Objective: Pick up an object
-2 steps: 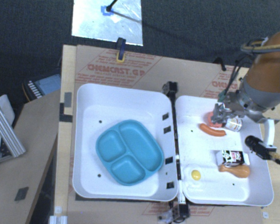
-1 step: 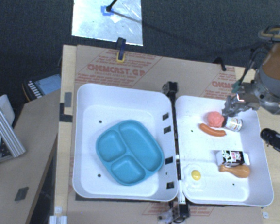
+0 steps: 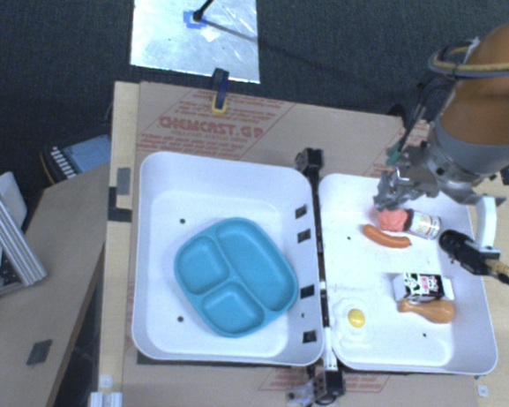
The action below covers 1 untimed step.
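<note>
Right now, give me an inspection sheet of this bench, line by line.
Surface: two white bins side by side, left bin, right bin, on cardboard.
Job's things: in the right bin, hot dog, pink item, small bottle, fried egg, drumstick, black-and-white carton.
Clutter: blue divided plate in the left bin.
Grippers: gripper low over the pink item, nothing seen held.
Cables: wires at the arm's wrist.
Surroundings: dark carpet, foil sheet.

A: What did the arm [image 3: 490, 95] look like?
B: A bulbous orange band sat at one o'clock, grey housing beneath, thin cables looping across, ending in a metallic grey gripper [image 3: 391, 198].
</note>
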Motion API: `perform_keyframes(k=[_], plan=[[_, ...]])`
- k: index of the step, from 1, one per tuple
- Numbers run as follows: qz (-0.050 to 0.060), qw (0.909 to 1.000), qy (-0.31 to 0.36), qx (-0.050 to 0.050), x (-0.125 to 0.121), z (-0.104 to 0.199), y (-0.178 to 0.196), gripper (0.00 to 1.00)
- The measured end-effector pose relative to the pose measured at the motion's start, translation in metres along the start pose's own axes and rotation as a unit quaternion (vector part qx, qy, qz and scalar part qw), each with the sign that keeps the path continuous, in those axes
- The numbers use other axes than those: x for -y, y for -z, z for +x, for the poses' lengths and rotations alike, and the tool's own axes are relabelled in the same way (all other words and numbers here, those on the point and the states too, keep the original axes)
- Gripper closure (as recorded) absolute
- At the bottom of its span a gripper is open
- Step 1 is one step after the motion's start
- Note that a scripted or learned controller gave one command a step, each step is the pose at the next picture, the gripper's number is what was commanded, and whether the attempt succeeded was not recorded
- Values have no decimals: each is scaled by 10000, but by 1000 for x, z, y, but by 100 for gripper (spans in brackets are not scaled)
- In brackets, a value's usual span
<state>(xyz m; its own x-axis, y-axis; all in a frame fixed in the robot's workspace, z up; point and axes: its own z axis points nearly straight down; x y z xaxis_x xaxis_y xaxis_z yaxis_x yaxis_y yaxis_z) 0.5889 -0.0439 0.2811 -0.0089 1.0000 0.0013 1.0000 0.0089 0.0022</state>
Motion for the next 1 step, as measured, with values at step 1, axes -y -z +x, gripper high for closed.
perform_keyframes(k=[1], plan=[[3, 10000, 0, 0, -1, 46, -7, 100]])
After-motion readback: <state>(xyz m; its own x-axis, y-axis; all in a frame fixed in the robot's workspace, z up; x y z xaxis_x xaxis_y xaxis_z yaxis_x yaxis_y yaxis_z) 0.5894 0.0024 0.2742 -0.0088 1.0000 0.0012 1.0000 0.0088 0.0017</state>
